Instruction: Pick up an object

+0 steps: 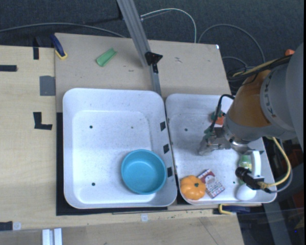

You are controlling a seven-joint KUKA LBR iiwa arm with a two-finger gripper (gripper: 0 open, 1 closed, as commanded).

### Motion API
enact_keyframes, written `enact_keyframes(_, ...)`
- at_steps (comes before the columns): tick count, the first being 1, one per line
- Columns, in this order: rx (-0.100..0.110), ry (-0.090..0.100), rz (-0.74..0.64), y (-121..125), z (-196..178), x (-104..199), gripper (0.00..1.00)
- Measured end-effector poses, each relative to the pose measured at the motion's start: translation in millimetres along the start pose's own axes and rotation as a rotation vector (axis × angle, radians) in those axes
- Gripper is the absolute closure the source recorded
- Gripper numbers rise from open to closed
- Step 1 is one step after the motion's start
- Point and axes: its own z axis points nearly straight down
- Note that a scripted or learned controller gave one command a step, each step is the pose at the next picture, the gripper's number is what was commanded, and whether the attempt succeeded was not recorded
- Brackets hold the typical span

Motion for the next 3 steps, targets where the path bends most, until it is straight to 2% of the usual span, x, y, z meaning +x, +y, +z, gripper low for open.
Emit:
enact_keyframes(1,-0.006,-0.002,0.0,0.2,-61.9,4.9,1.0)
enact_keyframes(3,-0.007,-0.002,0.0,-3.8,-158.3,14.8,1.0)
